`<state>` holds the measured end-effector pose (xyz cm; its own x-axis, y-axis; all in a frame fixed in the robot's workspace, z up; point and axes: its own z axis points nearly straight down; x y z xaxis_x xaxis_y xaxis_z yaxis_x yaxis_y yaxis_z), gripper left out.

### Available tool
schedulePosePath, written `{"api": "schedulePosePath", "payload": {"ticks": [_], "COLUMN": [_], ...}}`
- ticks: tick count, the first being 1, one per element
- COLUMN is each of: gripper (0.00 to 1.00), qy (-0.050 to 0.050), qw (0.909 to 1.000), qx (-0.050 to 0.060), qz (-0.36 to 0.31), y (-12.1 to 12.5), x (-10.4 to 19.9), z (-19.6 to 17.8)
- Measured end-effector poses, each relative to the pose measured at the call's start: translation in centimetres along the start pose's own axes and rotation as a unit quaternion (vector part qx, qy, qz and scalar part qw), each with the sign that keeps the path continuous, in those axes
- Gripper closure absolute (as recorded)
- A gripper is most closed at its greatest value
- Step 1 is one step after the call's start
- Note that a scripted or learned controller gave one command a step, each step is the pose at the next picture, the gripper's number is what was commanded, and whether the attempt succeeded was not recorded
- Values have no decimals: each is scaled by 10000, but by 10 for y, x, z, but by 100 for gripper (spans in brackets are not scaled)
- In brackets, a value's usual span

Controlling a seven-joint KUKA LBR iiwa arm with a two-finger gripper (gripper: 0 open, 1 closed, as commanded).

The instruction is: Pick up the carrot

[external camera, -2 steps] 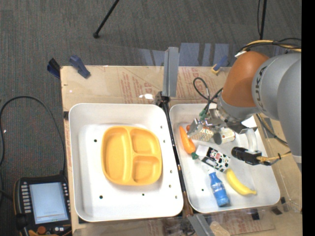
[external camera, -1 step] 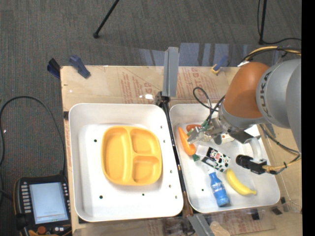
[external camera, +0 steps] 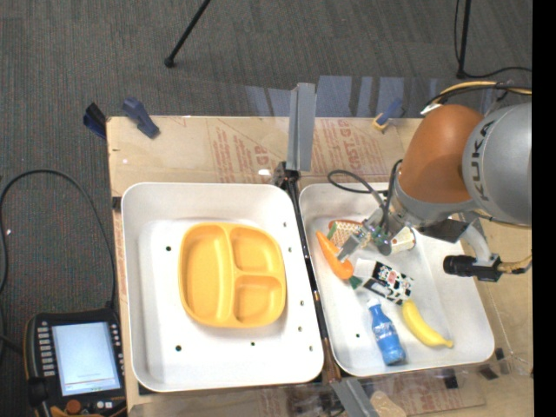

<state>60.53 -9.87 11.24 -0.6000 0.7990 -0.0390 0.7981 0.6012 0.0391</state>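
Observation:
The carrot (external camera: 332,254) is orange with a green end and lies slanted in the right bin (external camera: 460,341), close to that bin's left wall. My gripper (external camera: 363,238) hangs low over the bin, just right of the carrot's middle and very near it. Its tip sits close against the carrot, but I cannot make out whether anything is held. The arm's orange band (external camera: 439,153) looms above and to the right, hiding part of the bin's back.
The right bin also holds a black-and-white box (external camera: 390,281), a blue bottle (external camera: 387,333), a banana (external camera: 426,325) and a reddish item (external camera: 345,228) behind the carrot. A yellow divided plate (external camera: 233,274) lies in the left bin (external camera: 139,320). A pendant (external camera: 74,365) sits at bottom left.

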Motion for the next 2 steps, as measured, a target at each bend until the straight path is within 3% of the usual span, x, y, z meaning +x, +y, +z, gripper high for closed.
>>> {"api": "schedulePosePath", "payload": {"ticks": [1,2], "gripper": [0,100], "qy": [171,186], "qw": [9895,9899], "qx": [114,109], "qz": [-1430,-1401], "y": [12,13], "x": [2,1], "z": [20,10]}}
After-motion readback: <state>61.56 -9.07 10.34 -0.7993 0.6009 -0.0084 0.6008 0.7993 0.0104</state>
